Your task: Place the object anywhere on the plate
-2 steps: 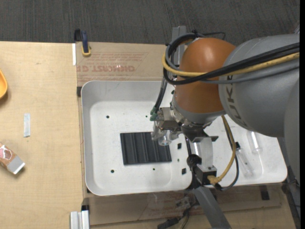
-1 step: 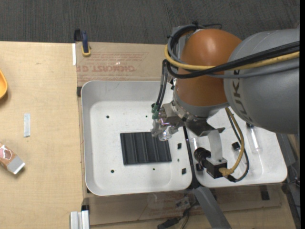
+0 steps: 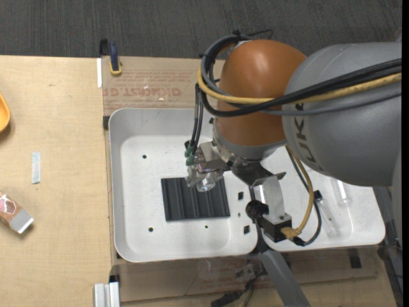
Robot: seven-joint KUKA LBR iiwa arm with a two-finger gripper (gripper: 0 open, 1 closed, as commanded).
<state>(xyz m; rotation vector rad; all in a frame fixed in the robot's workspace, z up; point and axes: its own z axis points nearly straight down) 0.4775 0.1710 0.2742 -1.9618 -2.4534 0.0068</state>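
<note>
A black ribbed rectangular plate point(image 3: 182, 203) lies flat on the floor of the left white bin point(image 3: 137, 171). My gripper point(image 3: 203, 176) hangs over the plate's far right corner, under the orange band of the arm. A small shiny, clear-looking thing point(image 3: 205, 184) shows at the gripper's tip, just above the plate's top edge. I cannot tell whether it is a held object or part of the gripper. The wrist and its cables hide the bin floor behind the gripper.
The right bin point(image 3: 358, 232) holds clear plastic pieces point(image 3: 339, 194). The arm's bulk covers the seam between the bins. On the wooden bench to the left lie a small grey strip point(image 3: 36, 168), a wrapped item point(image 3: 14, 213) and an orange thing point(image 3: 3, 115). A blue clamp point(image 3: 113, 56) sits at the back.
</note>
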